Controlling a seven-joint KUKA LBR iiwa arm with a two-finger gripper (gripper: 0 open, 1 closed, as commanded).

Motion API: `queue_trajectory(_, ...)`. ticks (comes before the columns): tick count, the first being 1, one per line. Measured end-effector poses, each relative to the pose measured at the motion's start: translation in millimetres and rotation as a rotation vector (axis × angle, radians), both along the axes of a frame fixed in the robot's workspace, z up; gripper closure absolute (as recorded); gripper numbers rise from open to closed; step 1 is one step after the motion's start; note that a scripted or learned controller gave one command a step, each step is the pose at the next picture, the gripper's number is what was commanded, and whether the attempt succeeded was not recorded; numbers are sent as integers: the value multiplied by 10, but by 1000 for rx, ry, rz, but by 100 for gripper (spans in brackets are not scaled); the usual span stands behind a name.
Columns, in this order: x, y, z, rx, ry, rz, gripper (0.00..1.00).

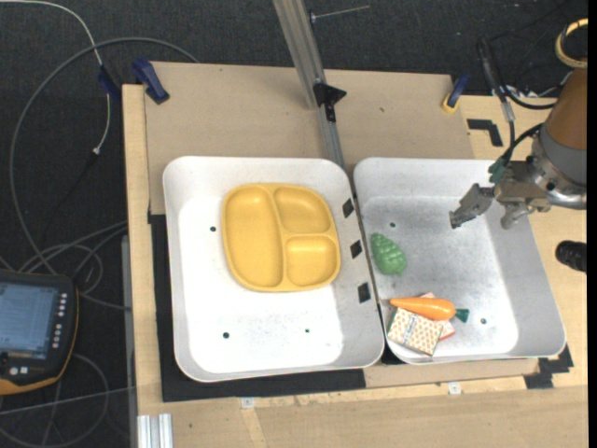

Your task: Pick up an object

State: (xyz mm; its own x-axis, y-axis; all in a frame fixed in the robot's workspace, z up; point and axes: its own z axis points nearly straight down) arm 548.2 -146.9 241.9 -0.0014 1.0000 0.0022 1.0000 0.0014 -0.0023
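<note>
Inside the right bin [522,250] lie three small things: a green knobbly toy [388,254] against its left wall, an orange carrot [424,307] with a dark green tip near its front edge, and a patterned packet [416,331] touching the carrot's front side. Further back in that bin hangs the gripper [489,208], its two fingers spread apart with nothing between them, clear of all three things. Beside the right bin's left wall sits the left bin [196,250], carrying a yellow divided plate [280,235]. Whether the fingertips touch the bin floor is hard to tell, and the arm [567,129] is cut off at the picture's edge.
</note>
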Motion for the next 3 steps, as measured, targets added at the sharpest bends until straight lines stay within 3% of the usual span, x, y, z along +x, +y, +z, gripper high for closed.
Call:
queue_trajectory(1,1,0,0,0,0,0,0)
queue_trajectory(3,-82,4,-932,1,6,-2,0)
